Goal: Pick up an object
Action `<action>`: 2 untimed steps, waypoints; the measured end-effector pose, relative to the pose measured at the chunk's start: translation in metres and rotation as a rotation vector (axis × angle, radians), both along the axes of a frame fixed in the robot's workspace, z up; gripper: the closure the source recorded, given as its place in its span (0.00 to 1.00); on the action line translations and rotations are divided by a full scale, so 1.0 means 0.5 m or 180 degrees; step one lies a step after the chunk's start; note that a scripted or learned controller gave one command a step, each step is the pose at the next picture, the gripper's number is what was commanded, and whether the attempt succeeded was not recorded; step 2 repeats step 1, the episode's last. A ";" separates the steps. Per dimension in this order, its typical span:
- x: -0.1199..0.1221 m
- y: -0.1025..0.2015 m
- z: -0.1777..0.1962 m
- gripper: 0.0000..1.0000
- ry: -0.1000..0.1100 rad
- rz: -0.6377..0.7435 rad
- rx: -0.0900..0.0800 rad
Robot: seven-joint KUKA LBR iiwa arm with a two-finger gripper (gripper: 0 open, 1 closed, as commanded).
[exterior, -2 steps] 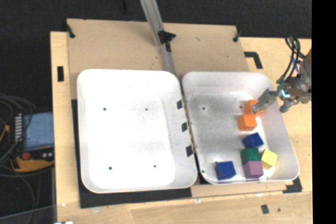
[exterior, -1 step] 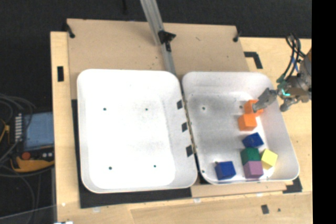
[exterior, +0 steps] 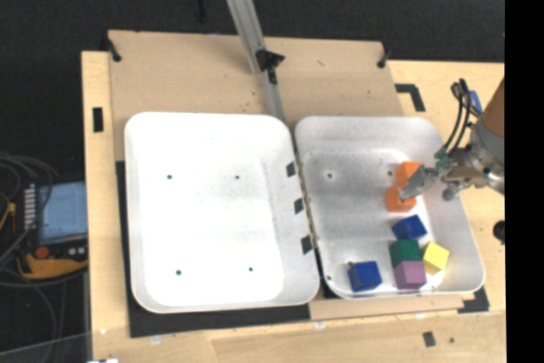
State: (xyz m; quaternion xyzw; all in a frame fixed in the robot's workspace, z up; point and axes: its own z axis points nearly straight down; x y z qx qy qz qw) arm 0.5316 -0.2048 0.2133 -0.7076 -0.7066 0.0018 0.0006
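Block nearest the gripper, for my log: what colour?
Orange block, by the gripper, in the camera view.

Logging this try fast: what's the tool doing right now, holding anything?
Tool: down in the right bin, at the orange block; whether it is open, closed or gripping the block cannot be told from this view.
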 end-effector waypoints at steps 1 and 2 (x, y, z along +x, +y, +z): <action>-0.009 -0.020 -0.094 0.00 0.0002 -0.0002 0.0000; -0.009 -0.020 -0.094 0.00 0.0002 -0.0002 0.0000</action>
